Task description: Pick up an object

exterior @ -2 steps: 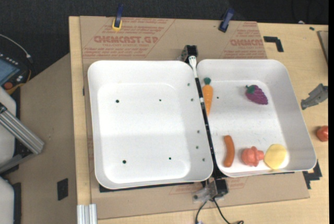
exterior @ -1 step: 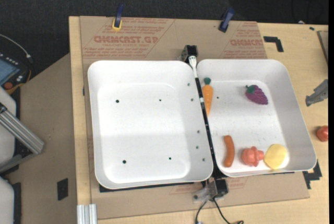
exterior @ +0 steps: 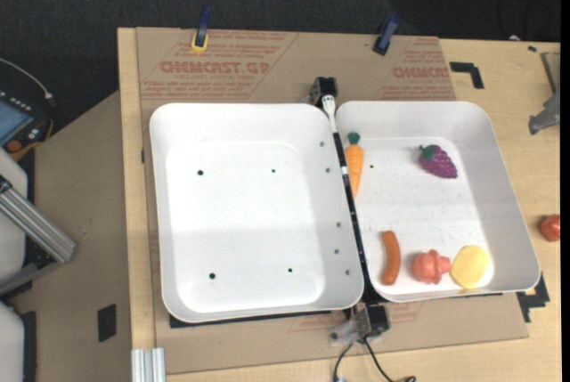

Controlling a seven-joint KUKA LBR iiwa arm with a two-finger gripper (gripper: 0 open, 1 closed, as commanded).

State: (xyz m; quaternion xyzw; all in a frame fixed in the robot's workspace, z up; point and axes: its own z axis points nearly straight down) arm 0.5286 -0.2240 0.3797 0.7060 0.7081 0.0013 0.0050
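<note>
The right white bin point(exterior: 504, 184) holds several toy foods. An orange carrot point(exterior: 354, 166) with a green top lies along its left wall. A purple bunch of grapes point(exterior: 438, 161) sits toward the back right. Along the front are an orange-red sausage-shaped piece point(exterior: 390, 257), a red knobbly fruit point(exterior: 429, 266) and a yellow lemon point(exterior: 470, 266), the last two touching. All of them lie free on the bin floor.
The left white bin point(exterior: 169, 220) adjoins the right one along a dark seam. Both rest on a cardboard sheet point(exterior: 267, 60) held by two blue clamps point(exterior: 202, 28). A grey metal piece point(exterior: 545, 115) and a small orange-red thing point(exterior: 549, 228) lie at the right edge.
</note>
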